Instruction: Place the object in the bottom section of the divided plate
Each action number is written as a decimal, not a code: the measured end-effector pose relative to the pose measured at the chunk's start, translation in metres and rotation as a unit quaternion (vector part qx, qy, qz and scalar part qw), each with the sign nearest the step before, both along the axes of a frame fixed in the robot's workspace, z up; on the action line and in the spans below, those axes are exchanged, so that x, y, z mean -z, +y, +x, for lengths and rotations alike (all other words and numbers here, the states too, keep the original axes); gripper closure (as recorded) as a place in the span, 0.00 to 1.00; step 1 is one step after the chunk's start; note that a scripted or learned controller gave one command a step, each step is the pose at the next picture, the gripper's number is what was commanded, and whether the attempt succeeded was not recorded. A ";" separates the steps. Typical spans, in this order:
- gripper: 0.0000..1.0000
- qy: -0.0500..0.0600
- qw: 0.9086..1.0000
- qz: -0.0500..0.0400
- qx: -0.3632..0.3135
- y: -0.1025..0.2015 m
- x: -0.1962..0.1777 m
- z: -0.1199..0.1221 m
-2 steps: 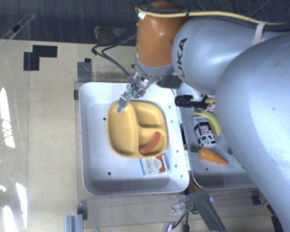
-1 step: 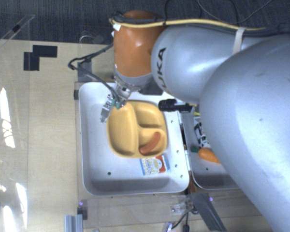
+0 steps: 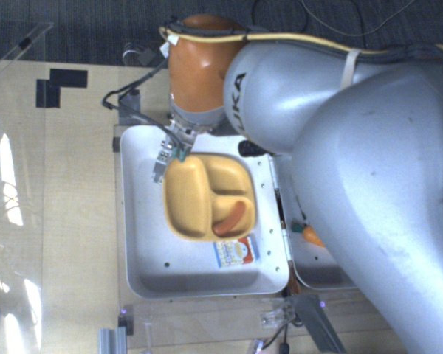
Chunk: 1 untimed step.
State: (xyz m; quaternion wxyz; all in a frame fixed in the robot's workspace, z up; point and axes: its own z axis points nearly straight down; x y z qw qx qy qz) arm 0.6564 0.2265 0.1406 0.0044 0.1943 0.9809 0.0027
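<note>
1. Where the left bin [image 3: 136, 220] lies, the gripper [image 3: 165, 161] hangs just past the upper left rim of the yellow divided plate [image 3: 186, 201]; how far its tips are parted cannot be told, and nothing shows between them.
2. The sausage [image 3: 231, 217] lies in the plate's lower right section.
3. A small card [image 3: 235, 252] sits just below the plate.
4. An orange object [image 3: 311, 235] peeks out in the right bin [image 3: 317, 275].

Bright, soft focus, glare on bench [image 3: 7, 190]
</note>
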 end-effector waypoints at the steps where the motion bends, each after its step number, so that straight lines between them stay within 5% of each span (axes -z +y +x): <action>1: 0.00 -0.001 0.994 0.000 -0.108 0.010 -0.027 0.000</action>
